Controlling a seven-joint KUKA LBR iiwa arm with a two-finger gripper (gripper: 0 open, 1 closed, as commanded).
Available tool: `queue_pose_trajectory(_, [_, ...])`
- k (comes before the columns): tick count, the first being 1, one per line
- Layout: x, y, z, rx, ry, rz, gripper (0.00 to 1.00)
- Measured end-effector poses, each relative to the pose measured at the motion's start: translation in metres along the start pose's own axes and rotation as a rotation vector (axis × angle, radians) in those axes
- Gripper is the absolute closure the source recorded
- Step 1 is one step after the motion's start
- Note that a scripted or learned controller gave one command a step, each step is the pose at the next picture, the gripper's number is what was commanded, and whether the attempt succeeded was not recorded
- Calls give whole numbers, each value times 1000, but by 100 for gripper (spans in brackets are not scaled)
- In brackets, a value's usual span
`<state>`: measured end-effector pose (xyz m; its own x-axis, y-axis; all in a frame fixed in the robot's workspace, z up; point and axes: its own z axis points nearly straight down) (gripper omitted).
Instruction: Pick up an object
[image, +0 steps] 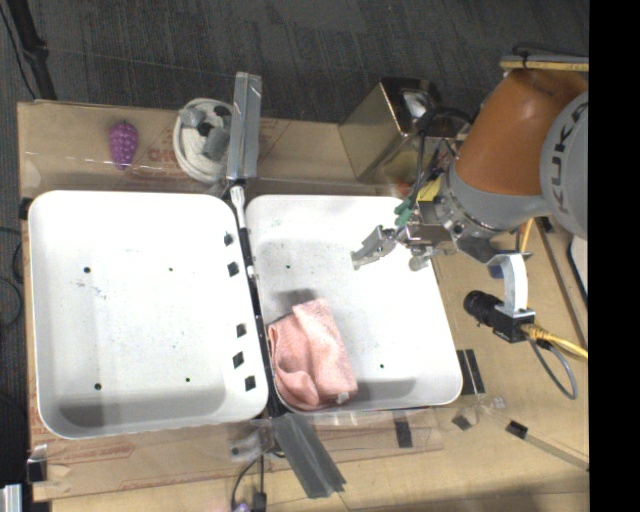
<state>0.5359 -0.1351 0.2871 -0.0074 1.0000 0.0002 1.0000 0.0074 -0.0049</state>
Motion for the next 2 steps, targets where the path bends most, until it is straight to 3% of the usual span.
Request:
queue_pose_trajectory(1, [30, 7, 103, 1, 0, -28, 0])
queue_pose_trajectory(2, [21, 11, 197, 0, 1, -190, 0])
